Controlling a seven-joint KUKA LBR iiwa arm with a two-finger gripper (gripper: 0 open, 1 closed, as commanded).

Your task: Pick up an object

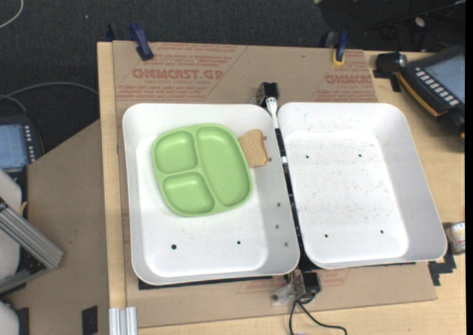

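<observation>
I am choosing a target in the left bin (148, 252): a green divided plate (201, 171) sits toward its far edge, a tan slab (254, 148) touching the plate's right rim. My pincer's state I cannot tell. I am favouring the slab, descending squarely.

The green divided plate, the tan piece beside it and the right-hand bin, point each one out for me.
green divided plate (219, 162): camera view, on its large compartment.
tan piece (255, 148): camera view, on its middle.
right-hand bin (355, 185): camera view, on its bare floor.
</observation>
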